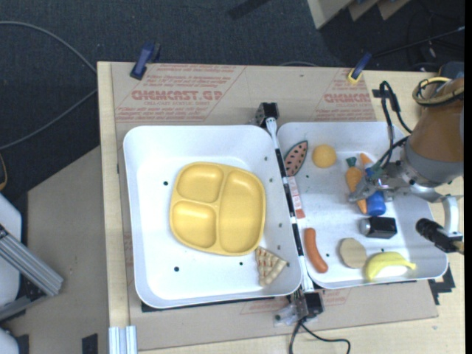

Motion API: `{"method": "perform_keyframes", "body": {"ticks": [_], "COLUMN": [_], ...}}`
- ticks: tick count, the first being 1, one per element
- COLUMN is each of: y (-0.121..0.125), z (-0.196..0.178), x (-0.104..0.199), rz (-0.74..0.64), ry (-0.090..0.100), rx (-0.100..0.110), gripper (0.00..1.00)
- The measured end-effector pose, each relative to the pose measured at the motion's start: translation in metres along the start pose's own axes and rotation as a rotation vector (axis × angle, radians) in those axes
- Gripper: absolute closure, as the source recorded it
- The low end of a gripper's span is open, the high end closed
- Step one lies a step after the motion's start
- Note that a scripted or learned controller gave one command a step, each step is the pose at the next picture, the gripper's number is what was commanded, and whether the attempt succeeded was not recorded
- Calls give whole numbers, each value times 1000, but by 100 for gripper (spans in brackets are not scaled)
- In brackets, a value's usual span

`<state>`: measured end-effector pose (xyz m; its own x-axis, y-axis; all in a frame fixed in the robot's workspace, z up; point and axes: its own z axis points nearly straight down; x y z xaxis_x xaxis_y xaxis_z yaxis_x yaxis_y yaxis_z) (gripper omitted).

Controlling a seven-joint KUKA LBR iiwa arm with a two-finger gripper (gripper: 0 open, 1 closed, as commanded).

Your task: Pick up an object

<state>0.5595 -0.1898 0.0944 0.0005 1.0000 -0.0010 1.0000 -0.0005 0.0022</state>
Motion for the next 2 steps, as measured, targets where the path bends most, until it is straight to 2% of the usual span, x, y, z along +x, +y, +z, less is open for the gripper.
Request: {"method": "perform_keyframes", "body": {"ticks": [1,2], "y": [80,77], "z": [-4,-91], "x": [50,144], "rz": [3,-3], "ry": [2,2], "rx": [15,-1], "gripper": [100,100]}}
